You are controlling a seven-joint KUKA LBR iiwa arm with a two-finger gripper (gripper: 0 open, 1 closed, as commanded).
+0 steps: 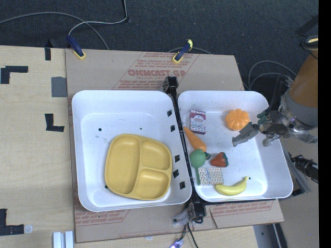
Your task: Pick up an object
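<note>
The right bin point(274, 185) holds several toy items: an orange pumpkin-like fruit point(237, 119), a small red and white box point(197, 121), a carrot point(194, 138), a green ball point(197, 158), a red strawberry-like piece point(219, 159), a flat patterned packet point(210, 176) and a banana point(231, 187). My gripper point(255, 137) hangs over the bin's right side, just right of and below the orange fruit. Its fingers are spread open with nothing between them.
The left bin point(88, 112) holds a yellow divided plate point(138, 166). Both bins rest on a cardboard sheet point(129, 71) held by clamps point(182, 52) at the back. Cables run across the dark floor beyond.
</note>
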